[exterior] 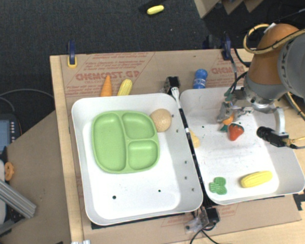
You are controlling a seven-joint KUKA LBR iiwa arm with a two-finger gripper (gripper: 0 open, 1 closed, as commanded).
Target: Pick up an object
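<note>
White right bin point(282, 188) holds the red strawberry point(236, 132) at 5 o'clock of the claw point(228, 113), whose finger state cannot be told, descending position suiting pickup.

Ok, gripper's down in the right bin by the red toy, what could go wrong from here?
1. The gripper sits over a small orange piece lying right against the red strawberry-like toy; closing there may catch both or push one away.
2. That cluster lies close to the right bin's top edge, so a nudge may shove the toys against the wall.
3. Cables hang near the wrist and might snag.
</note>
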